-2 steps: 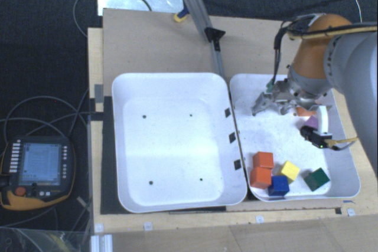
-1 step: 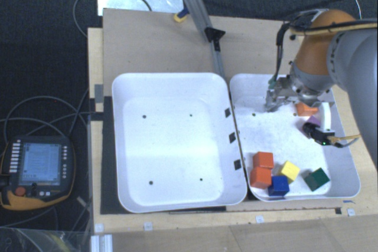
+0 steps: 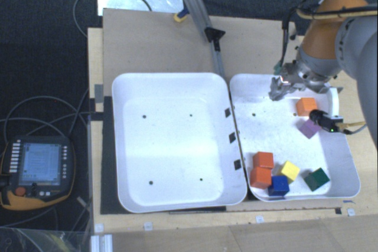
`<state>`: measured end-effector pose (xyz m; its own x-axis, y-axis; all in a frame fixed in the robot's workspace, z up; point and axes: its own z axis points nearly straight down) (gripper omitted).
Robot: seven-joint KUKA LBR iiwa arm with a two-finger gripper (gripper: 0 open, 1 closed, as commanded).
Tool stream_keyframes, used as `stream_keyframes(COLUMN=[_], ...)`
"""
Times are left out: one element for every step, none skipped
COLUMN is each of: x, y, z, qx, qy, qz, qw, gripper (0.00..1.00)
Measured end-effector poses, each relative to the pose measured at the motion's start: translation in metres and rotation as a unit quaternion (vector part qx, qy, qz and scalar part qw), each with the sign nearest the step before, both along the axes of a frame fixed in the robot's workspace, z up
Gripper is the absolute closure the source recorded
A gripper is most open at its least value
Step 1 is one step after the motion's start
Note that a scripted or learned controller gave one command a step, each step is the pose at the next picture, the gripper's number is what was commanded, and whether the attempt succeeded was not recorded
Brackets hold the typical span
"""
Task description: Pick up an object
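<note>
Seven blocks in right bin (image 3: 348, 186), none lifted: pick not yet made. Gripper (image 3: 277, 91) hovers upper part of bin, carries nothing; grip state: cannot tell. Nearest: orange block (image 3: 306, 106), purple block (image 3: 308, 128), just right. Next: shift right, descend, clamp. Wrist hides fingertips; black part overlaps purple block's edge.

1. Two bins sat side by side; left bin (image 3: 171, 138), right bin (image 3: 260, 127).
2. Right bin held a near-edge cluster of blocks (image 3: 271, 173).
3. Two more blocks (image 3: 306, 115) lay farther back, by its right wall.
4. Gripper (image 3: 279, 90) hung over its far part.
</note>
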<state>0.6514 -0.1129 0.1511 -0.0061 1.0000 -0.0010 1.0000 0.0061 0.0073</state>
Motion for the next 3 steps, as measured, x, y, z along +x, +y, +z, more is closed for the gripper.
stream_keyframes(x=[0.004,0.006,-0.011], y=[-0.004,-0.004,0.048], z=[0.059,0.114,0.099], qx=[-0.0003,-0.0003,0.0012], qy=[-0.001,-0.001,0.003], qz=[-0.001,0.0,0.002], qw=[1.0,1.0,1.0], gripper=[1.0,1.0,1.0])
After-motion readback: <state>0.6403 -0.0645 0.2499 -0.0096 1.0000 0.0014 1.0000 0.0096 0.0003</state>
